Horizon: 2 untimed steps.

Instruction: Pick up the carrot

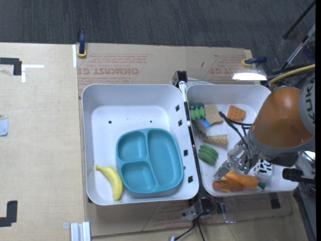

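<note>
Carrot (235, 181) lying flat along the near wall of the right bin (261, 90), orange, long axis running left to right, its left end close to the bin's near-left corner. Claw (234, 163) low over it, just above the carrot's middle, hanging from the arm's orange band (281, 117). Grip state impossible to tell from this slant; no sign of the carrot lifted or clasped.

Best done by coming straight down over the thickest middle stretch, squeezing across the narrow width rather than along the length. Worth keeping off the near wall, since the carrot sits tight beside it and one side of the grip could catch on the rim. Likely to roll if pinched off centre, so a square, centred close matters.

Green pickle (208, 153) near on the left, crackers (214, 115) further back, well apart. Left bin (130, 95) with blue plate (149, 160) and banana (112, 181) not involved.
</note>
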{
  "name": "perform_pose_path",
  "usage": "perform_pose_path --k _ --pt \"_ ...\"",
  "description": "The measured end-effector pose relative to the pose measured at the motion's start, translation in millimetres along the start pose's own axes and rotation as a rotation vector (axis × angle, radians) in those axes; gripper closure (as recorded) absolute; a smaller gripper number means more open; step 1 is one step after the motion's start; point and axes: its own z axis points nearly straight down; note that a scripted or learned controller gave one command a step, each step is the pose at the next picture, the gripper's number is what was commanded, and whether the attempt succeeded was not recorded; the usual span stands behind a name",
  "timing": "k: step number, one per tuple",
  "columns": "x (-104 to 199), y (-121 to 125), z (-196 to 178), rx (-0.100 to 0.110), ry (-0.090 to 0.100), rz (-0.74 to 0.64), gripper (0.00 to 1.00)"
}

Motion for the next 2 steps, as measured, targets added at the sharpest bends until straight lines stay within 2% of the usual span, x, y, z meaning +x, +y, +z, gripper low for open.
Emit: perform_pose_path --k 1,2 --pt "-2.4 1.7 -9.3 -0.004 -0.005 0.008 1.0" --pt "24.6 26.7 -99.0 0.001 -0.002 0.336 1.0"
